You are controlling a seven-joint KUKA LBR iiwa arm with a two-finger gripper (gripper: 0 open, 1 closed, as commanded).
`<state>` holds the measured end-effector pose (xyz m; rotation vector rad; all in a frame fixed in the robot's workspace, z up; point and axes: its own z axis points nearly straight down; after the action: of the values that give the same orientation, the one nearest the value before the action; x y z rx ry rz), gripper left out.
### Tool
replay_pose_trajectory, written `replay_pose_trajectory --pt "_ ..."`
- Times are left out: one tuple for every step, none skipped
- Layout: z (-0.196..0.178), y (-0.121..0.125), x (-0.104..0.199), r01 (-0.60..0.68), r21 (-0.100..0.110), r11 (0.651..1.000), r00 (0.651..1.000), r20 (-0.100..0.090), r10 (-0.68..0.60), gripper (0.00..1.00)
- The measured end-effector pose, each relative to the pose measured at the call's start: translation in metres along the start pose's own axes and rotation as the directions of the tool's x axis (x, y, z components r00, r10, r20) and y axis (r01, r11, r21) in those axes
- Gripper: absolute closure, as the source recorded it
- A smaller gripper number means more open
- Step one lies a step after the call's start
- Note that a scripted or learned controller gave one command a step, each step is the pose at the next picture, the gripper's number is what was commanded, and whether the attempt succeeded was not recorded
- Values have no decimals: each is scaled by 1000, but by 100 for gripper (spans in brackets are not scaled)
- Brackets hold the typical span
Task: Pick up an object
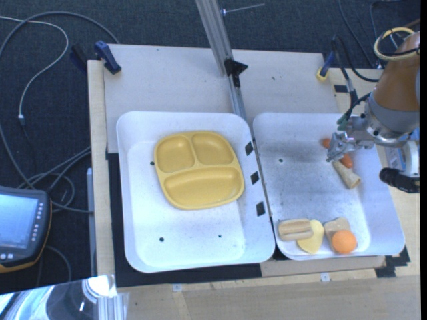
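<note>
My gripper [339, 149] hangs low over the upper right part of the right bin [300, 179]. A small orange piece [346, 160] lies right under it, partly hidden by the gripper, with another bit of orange [325, 142] showing on its left side. A tan cork-like piece [347, 175] lies just below the gripper. At the bin's front edge sit a tan bun-like roll [295, 229], a yellow wedge [310, 241], a tan block [336, 225] and an orange ball [344, 243], close together.
The left bin [140, 199] bears a yellow divided plate [198, 169]. A metal pole [217, 25] rises between the bins at the back. The grey arm with its orange band [399, 79] comes in from the right. Cables and a screen [20, 225] lie off the bench at left.
</note>
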<state>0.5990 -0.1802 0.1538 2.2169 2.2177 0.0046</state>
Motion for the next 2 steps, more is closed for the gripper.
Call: replay_pose_trajectory --pt "-64 -3 -1 1 -2 1000 1000 0 -1 100" --pt "-108 -1 -1 2 -1 1000 1000 0 -2 100"
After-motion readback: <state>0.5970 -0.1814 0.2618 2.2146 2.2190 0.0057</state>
